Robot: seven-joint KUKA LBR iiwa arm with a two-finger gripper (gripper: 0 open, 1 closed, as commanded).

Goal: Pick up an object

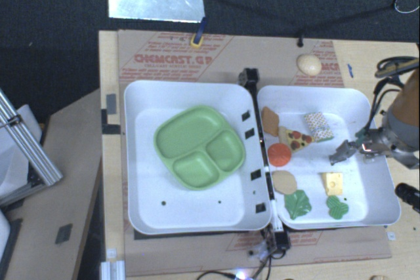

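The right bin (357, 101) holds several toy foods: a tan bread slice (270, 120), a pizza slice (296, 138), a patterned white packet (317, 126), a red tomato (279, 154), a beige cookie (284, 181), a yellow cheese block (333, 183) and two green leafy pieces (298, 204) (337, 208). My gripper (343, 153) hangs low over the right bin's middle right, just above the cheese block and right of the tomato. Nothing shows between its fingers.
The left bin (141, 206) holds a green sectioned plate (200, 147). A beige egg-shaped object (309, 63) lies on the bench behind the right bin. A black clip divider (257, 141) runs between the bins. The arm enters from the right edge.
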